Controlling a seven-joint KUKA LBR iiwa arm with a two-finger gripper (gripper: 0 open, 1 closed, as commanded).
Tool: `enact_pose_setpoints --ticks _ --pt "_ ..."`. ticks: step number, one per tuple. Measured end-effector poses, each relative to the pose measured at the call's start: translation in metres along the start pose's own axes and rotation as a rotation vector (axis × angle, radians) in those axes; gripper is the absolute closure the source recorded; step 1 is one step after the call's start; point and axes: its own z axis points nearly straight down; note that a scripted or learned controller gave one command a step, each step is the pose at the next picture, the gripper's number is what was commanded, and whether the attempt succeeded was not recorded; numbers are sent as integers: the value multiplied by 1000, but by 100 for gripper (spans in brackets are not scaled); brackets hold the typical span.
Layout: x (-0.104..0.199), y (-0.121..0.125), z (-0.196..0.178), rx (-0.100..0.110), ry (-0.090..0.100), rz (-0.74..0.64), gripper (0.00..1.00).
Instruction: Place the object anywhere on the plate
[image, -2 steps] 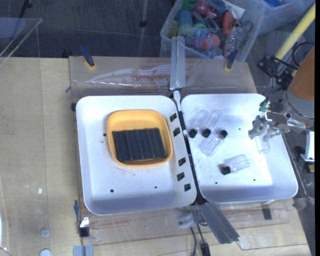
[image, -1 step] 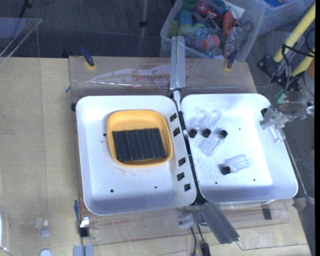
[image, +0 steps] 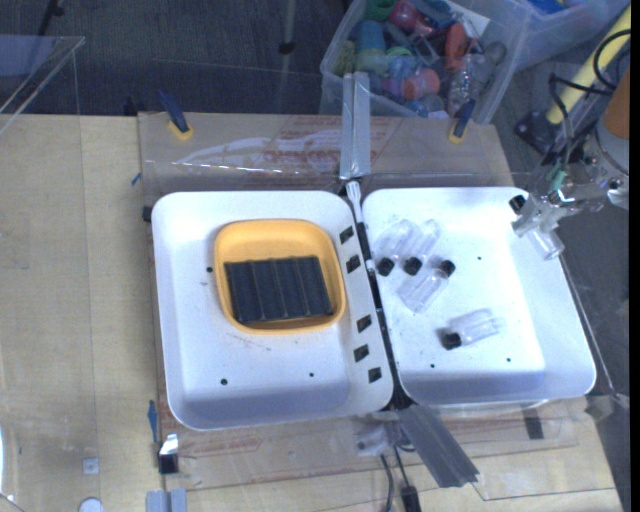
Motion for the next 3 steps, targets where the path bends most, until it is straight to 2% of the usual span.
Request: enact_pose_setpoints --ticks 2,3 --pt "7 50 45 -4 -1 -491 100" --pt "19 49 -17 -5 -1 -719 100"
